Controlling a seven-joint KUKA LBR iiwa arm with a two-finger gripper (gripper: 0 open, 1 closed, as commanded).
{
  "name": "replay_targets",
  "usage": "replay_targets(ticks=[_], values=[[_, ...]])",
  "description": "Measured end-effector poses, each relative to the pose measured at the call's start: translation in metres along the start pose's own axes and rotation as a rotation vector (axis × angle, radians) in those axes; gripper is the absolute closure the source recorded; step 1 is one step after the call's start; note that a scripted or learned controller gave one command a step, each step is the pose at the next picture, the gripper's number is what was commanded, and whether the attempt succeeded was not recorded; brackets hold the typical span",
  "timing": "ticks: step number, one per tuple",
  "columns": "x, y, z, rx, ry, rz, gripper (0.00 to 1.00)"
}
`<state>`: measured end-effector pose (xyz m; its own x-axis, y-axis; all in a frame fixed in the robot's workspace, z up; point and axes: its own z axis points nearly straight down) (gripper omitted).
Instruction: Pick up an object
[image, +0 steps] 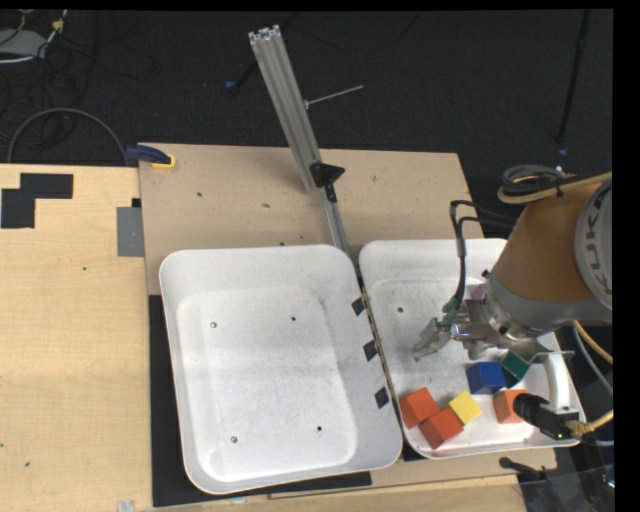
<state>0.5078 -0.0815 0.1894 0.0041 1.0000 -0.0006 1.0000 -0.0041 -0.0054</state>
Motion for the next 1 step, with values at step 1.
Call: replay_targets(ticks=[1], values=[[0.0007,0.0002,-0.0100,0.001,0.002,0.000,1.00]])
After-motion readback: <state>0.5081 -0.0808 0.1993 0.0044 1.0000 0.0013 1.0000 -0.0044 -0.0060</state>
